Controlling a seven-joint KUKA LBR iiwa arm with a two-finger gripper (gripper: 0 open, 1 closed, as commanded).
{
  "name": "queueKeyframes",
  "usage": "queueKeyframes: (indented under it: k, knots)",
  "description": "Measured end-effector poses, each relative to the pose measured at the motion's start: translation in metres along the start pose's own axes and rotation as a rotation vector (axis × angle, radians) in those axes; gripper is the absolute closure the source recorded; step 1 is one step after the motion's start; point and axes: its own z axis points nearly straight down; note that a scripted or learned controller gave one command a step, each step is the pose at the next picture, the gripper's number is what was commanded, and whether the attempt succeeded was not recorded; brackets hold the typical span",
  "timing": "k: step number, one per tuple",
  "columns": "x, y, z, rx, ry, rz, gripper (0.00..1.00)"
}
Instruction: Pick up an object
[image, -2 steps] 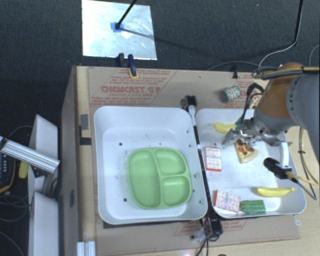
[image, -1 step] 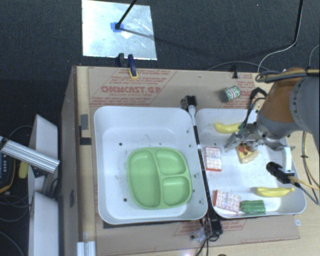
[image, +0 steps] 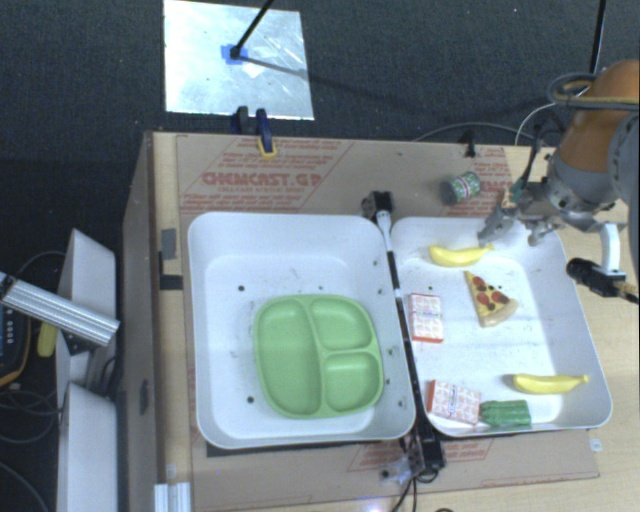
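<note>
Banana (image: 455, 256), toy, far end of the right bin (image: 560, 300), just beside the open, empty fingers of the gripper (image: 512, 228): likely light, stiff, smooth plastic, curved; best taken across its narrow middle, where slipping seems least likely.

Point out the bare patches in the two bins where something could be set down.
Left bin: bare floor behind the green plate. Right bin: open middle between pizza slice and front banana. Crowded: front corner, with cracker packet and green item.
</note>
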Motion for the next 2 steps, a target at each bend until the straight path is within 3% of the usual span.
queueKeyframes:
  k: [1,2]
  knots:
    - [0.004,-0.042,0.031,0.005,0.002,0.003,0.0]
    - [0.018,-0.068,0.055,0.005,0.002,0.003,0.0]
